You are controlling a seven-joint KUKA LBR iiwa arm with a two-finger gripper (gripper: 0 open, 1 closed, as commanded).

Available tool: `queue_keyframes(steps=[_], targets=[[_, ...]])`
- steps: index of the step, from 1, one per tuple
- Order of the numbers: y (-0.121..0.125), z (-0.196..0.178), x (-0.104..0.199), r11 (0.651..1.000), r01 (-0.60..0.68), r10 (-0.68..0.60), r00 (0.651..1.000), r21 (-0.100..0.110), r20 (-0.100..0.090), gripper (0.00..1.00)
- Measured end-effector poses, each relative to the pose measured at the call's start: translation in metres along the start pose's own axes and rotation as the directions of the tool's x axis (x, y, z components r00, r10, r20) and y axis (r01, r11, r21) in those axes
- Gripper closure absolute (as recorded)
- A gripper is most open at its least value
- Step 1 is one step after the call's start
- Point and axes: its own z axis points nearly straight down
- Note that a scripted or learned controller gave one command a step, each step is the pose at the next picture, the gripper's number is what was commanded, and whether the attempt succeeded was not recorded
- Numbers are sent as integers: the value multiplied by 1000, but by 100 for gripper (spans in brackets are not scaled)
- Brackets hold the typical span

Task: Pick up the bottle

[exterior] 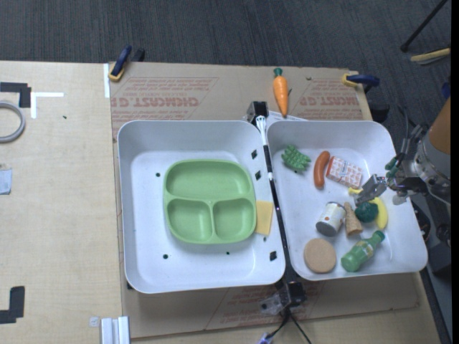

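Two white bins sit side by side on my screen, and the arm (436,165) is coming in from the right over the right bin (301,138). I see the gripper (373,189) hanging low above the bin's right side, just over a small green round thing (367,211) and a banana (380,216). The fingers look slightly parted with nothing between them, though they're small and a bit hard to read from here.

The bottle (361,252), green with a pale label, is lying on its side near the bin's front right corner, neck pointing up toward the banana. It's apart from the gripper, untouched.

Beside the bottle I've got a round tan disc (320,256), a small can (330,218) and a cone (352,221). Further back: a sausage (321,168), a red and white packet (345,171) and a leafy green piece (295,158).

The left bin (136,192) holds a green divided tray (211,201) with a yellow slice (265,218) at its right edge. A carrot (280,90) lies on the cardboard behind the bins.
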Motion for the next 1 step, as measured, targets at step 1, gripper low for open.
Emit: queue_keyframes(steps=[1], targets=[[0,-9,0,1000,0,0,1000,0,1,100]])
